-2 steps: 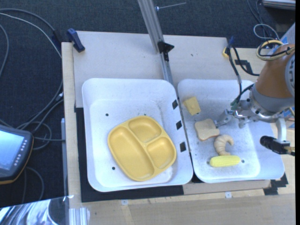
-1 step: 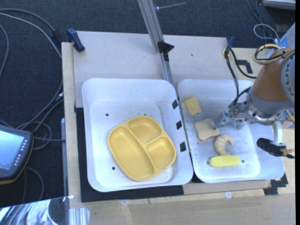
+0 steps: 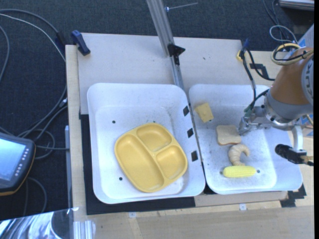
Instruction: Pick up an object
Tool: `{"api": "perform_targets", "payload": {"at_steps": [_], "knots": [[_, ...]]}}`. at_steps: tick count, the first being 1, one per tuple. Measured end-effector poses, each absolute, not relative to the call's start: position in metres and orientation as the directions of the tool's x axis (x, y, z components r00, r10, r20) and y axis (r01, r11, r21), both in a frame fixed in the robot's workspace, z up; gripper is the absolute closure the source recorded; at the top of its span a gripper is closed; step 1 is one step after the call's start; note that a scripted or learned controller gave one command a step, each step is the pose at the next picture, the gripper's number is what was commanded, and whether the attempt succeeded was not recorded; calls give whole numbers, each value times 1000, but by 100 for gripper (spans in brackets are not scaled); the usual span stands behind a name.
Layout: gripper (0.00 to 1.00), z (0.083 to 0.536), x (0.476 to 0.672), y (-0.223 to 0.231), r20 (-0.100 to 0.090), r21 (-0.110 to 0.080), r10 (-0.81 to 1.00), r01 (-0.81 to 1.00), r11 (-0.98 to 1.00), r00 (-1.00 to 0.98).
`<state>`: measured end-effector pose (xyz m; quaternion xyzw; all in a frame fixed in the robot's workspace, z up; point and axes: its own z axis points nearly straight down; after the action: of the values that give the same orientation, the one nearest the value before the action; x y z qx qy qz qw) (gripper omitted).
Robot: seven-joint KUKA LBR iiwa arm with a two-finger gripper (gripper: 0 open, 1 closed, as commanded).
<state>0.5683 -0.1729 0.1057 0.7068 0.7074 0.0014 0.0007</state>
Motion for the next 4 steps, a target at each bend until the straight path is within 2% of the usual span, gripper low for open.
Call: {"api": "perform_targets", "payload": {"at_steps": [2, 3, 4], "knots": [[100, 218, 577, -174, -2, 7, 1000, 1000, 3, -3], [100, 236, 578, -174, -1, 5, 1000, 1000, 2, -2], [100, 229, 591, -116, 3, -1, 1000, 1000, 7, -7]]}}
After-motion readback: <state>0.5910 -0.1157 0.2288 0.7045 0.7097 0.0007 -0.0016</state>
